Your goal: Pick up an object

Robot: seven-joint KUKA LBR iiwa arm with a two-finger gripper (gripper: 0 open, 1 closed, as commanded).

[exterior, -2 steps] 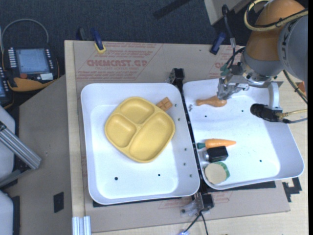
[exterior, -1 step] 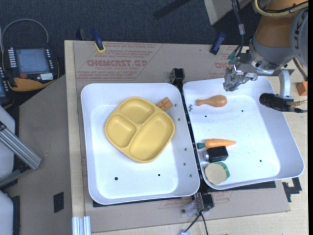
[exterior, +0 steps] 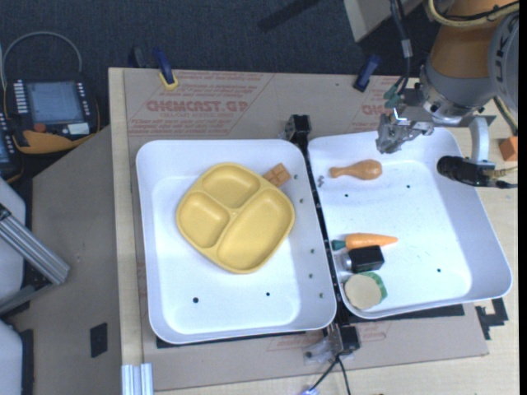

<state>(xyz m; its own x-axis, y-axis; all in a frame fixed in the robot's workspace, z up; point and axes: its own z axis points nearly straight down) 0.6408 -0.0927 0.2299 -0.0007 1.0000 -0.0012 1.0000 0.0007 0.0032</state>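
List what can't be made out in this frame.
- End effector, camera view: finger state, too small and seen from above.
- Brown block: partly hidden behind the yellow tray.
- Round item: overlapped by the black object; identity unclear.
- Arm: cut off by the top edge.

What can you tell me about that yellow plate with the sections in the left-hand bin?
The yellow plate is a divided tray with rounded corners and three compartments: two smaller ones toward the far side and one larger one nearer the camera. It looks like smooth, matte plastic. It lies flat and right side up, turned at an angle, in the middle of the left bin. A small brown block sits at its far right corner, seemingly touching the rim. Nothing lies in its compartments.
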